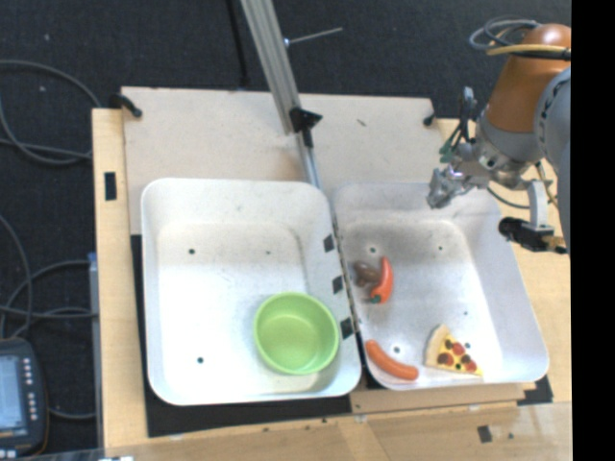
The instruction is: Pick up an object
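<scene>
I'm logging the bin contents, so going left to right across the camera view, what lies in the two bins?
green bowl → small brown object → orange carrot-like toy → hot dog toy → pizza slice toy

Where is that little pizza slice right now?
The toy pizza slice lies in the right bin, near its front right corner, just right of the hot dog and well below the gripper.
</scene>
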Motion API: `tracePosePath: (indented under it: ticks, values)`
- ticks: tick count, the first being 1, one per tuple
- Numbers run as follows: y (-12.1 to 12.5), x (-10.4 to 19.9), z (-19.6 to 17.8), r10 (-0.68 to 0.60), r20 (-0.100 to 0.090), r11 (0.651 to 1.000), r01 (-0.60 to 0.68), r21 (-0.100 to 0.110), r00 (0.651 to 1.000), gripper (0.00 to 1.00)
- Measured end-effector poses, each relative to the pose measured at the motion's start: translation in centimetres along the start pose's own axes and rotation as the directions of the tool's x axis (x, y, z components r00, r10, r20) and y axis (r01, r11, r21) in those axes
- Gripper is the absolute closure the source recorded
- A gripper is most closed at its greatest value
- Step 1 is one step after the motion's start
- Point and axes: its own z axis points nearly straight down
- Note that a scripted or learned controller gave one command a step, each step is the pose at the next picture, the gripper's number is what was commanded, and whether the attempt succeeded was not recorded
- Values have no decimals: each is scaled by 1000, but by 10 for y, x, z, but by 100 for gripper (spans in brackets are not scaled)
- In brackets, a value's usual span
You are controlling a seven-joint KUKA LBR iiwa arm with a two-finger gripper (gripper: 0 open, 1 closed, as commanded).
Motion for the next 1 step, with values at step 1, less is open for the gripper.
tracePosePath:
  ticks: [1]
  values:
    - [-3, -7, -49, 3, 1, 1000, -3, 2, 1000, 100]
